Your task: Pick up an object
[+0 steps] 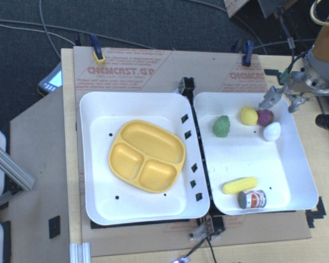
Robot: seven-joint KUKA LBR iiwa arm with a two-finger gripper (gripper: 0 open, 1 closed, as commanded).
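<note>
The right bin [296, 163] holds several small objects. A green lump [221, 126], a yellow ball [249, 115], a purple piece [265, 116] and a white egg [272, 131] sit along its far side. A yellow corn cob [239, 185] and a small can [253, 199] lie near its front edge. My gripper [282, 101] hovers over the bin's far right corner, just above and right of the purple piece. It is open, with nothing between its fingers.
The left bin [93, 147] holds a yellow divided plate [147, 155]. A black divider with clips [191, 147] runs between the bins. Clamps [98, 52] pin the cardboard at the back. Cables cross the dark floor behind.
</note>
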